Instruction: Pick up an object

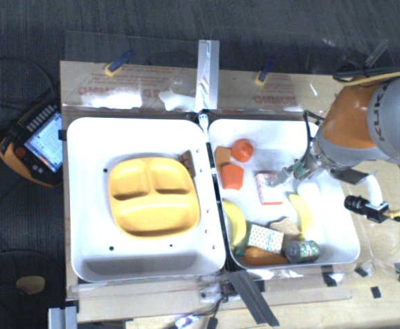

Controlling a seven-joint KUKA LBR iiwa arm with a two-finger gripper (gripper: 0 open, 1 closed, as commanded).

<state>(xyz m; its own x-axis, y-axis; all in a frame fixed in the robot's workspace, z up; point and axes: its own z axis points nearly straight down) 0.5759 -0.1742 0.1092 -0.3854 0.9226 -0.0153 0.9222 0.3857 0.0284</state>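
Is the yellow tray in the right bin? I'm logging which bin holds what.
No, the yellow tray lies in the left bin.

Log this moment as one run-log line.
task: pick up an object | tool: low in right bin, beside pink-and-white carton | grasp: none seen | left bin: yellow tray

Red lettering ran across the clear plastic sheet (186, 88) taped along the far edge of the bench (76, 70), in one patch behind each bin, but it was too blurred and glared over to make out any word. Dark letters stood on the arm's grey casing (390, 125) by the orange band, cut off and unreadable. The handheld pendant (40, 142) off the bench's left edge showed a lit screen with nothing legible.
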